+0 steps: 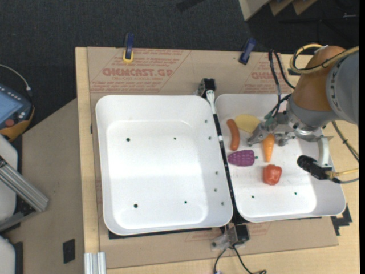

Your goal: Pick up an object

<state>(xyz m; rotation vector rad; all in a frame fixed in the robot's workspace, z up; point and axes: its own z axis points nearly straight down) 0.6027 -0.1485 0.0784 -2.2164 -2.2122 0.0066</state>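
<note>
Arm is working the grasp step in the right bin (328,201), gripper (269,135) sitting over the top of the carrot (268,148), jaw state I can't tell, tomato (272,174) at its 6 o'clock; next, I'd guess, it's needing a clean close and straight lift.

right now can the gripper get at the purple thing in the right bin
Probably yes. The purple piece lies uncovered on the right bin floor, just left of the gripper. The sausage and carrot sit close by, so a descent could nudge them.
</note>
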